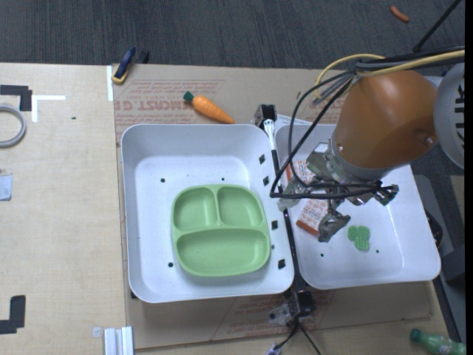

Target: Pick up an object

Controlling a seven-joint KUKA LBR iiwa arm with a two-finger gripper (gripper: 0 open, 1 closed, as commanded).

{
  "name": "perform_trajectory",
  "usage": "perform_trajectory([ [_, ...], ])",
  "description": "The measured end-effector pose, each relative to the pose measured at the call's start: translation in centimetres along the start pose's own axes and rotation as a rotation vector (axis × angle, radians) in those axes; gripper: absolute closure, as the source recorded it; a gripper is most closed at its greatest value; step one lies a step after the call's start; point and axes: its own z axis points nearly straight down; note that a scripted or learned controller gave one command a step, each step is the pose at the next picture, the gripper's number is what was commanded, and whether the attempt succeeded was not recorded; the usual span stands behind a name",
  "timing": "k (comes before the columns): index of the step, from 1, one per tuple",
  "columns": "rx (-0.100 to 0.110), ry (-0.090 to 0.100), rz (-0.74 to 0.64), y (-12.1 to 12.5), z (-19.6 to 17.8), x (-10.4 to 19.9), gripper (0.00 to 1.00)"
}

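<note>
In the right bin [414,268], a small orange-and-white packet [312,214] lies just beside the gripper [334,228], whose state I cannot tell; it looks light, flat and crinkly, best pinched across its edges.

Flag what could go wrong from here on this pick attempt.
1. The gripper sits between an orange-and-white packet and a small green piece; it could close on neither or nudge both.
2. The packet lies near the right bin's inner wall, so a descent there may clip the rim.
3. The black cables hang across the bin divider and could snag as the arm moves.
</note>
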Motion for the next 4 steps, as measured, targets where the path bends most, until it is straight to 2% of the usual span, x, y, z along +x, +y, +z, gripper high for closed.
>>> perform_trajectory([
  [1, -0.001, 0.001, -0.168, -0.1, 0.0, 5.6, 0.00],
  [2, 0.000, 0.000, -0.380, -0.7, 0.0, 6.0, 0.00],
  [3, -0.001, 0.001, -0.425, -4.2, 6.0, 9.5, 0.00],
  [4, -0.003, 0.002, -0.578, -5.2, 10.0, 10.7, 0.00],
])
